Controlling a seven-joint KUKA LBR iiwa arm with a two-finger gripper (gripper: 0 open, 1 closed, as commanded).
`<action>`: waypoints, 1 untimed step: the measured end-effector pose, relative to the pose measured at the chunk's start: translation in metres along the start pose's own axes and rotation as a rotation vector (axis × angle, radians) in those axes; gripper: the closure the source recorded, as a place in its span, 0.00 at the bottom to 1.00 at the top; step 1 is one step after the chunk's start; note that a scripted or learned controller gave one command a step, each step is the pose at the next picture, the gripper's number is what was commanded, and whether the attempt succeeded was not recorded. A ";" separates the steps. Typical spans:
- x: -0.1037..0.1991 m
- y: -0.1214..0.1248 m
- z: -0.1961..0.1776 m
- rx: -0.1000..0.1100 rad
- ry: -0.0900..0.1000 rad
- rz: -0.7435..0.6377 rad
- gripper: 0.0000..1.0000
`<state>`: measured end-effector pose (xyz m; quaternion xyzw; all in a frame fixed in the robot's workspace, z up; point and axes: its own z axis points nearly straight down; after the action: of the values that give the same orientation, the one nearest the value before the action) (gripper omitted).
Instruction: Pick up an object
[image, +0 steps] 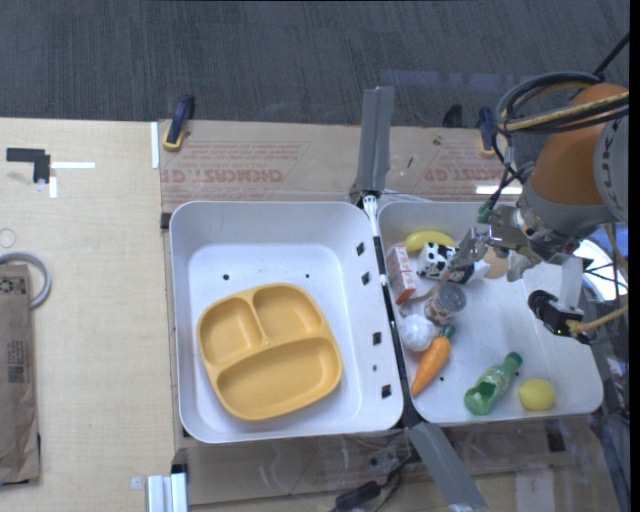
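Starting at the near edge of the right bin (590, 400), we've got the lemon (537, 394) and the green bottle (493, 384) lying close together but apart, both with bare white floor around them. A little further in sits the carrot (430, 364), its top tucked against a white ball (416, 332), and beyond those a small grey can (451, 299) and a red-and-white carton (401, 274) leaning by the bin wall.

Now the hand (468, 258) — we're low over the far cluster, right beside the black-and-white cow toy (433, 260), with the banana (428, 240) just behind it. Whether the fingers are spread or pressed together, we can't tell from up here; nothing is clearly pinched between them.

That corner is crowded, so our judgement is this: we want a straight descent centred on one item, probably the cow toy, jaws across its narrow side, without nudging the can or banana. A clean lift comes only after a firm close.

Over in the left bin (190, 300), the yellow divided plate (270, 350) lies flat, well apart from our work.
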<state>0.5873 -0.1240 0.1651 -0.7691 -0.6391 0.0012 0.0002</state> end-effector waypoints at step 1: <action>-0.020 0.027 -0.067 -0.001 -0.001 0.073 0.00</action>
<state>0.6101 -0.1482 0.2321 -0.7918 -0.6107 0.0011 -0.0005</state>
